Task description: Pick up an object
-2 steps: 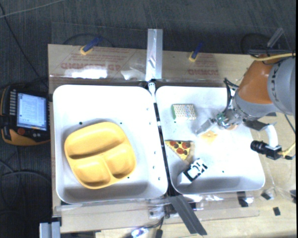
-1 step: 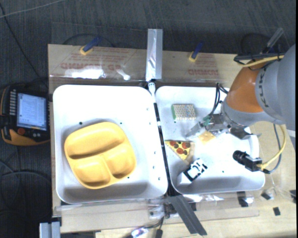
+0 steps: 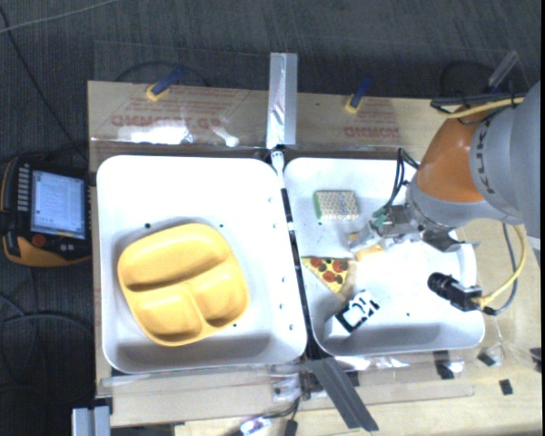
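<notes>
In the right bin (image 3: 454, 330) lie a pale green dotted block (image 3: 336, 204) at the back left, a toy pizza slice (image 3: 330, 271) by the left wall, and a black and white object (image 3: 356, 312) near the front. My gripper (image 3: 379, 229) reaches down from the right into the middle of this bin. It is just right of the green block and above the pizza slice. A small pale yellowish piece (image 3: 368, 251) lies right under it; whether the gripper touches that piece is hidden.
The left bin (image 3: 127, 175) holds a yellow divided tray (image 3: 182, 282). A black connector on a yellow cable (image 3: 452, 288) hangs over the right bin's right side. A metal divider (image 3: 292, 243) separates the bins. A handheld screen unit (image 3: 47, 209) sits left of the bench.
</notes>
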`<state>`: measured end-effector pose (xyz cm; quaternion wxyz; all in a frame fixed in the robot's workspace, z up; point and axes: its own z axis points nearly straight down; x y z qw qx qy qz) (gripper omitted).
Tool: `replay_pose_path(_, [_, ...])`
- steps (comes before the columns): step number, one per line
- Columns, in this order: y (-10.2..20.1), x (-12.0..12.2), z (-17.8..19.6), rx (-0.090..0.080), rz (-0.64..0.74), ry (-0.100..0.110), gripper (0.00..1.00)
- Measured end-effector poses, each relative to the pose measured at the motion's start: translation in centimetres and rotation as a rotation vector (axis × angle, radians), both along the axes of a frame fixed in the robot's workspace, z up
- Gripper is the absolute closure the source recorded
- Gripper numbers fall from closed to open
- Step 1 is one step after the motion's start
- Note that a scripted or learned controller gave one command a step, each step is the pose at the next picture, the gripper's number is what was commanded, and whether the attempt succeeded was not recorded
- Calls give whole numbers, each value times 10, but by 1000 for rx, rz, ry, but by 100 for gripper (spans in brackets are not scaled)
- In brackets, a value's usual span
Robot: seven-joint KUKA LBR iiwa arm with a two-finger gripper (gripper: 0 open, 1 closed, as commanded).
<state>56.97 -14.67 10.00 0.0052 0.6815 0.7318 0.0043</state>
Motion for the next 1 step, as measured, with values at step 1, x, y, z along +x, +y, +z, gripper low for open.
replay_pose_path(1, [-15, 32, 90, -4, 268, 15, 100])
